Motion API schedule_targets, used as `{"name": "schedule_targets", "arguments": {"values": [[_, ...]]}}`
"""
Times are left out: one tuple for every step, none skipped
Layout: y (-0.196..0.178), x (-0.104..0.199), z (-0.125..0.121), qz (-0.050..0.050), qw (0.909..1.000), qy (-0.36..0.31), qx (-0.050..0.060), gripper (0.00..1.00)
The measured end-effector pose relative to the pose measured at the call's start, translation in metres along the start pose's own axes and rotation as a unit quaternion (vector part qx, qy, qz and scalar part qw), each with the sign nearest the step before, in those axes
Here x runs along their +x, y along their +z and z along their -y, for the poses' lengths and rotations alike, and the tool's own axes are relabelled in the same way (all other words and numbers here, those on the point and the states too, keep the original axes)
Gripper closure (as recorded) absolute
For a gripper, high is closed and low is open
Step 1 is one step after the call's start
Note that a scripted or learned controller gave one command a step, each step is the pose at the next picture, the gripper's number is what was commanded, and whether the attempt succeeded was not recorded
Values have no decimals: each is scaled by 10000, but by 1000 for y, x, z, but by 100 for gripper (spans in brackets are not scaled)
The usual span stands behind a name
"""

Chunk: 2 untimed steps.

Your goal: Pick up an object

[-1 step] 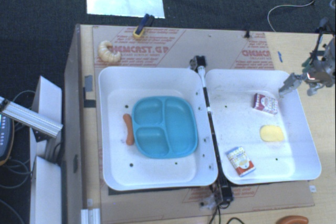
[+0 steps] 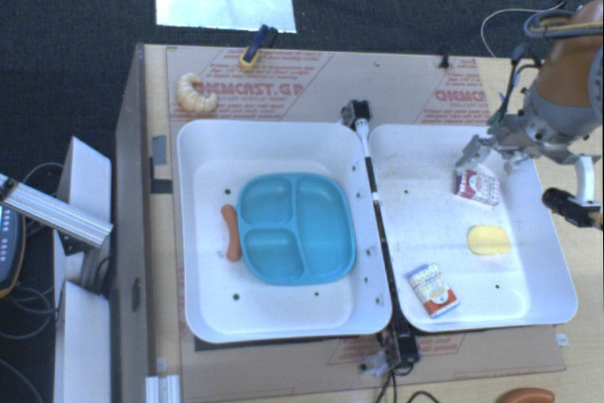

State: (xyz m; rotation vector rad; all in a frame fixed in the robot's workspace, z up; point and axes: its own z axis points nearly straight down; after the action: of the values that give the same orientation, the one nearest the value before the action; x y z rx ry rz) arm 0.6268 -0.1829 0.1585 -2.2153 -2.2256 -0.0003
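Over at the right of the frame, the pincer (image 2: 494,152) hangs with its fingers spread wide just above the red and white carton (image 2: 478,185) in the right bin (image 2: 552,283). It holds nothing. The carton lies tilted, so the fingers may slip off it or push it away. I count two bins, one carton, one yellow lump (image 2: 489,240), one small box (image 2: 433,289), one blue tray (image 2: 295,227) and one sausage (image 2: 231,232).

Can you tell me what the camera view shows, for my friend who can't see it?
A robot claw hangs over a small red-and-white carton in the right bin. The left bin holds a blue plate and a toy sausage.
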Motion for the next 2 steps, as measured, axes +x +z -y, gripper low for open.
{"name": "schedule_targets", "arguments": {"values": [[60,2,-10,8,10000,-2,-18,0],[40,12,-26,11,10000,-4,-23,0]]}}
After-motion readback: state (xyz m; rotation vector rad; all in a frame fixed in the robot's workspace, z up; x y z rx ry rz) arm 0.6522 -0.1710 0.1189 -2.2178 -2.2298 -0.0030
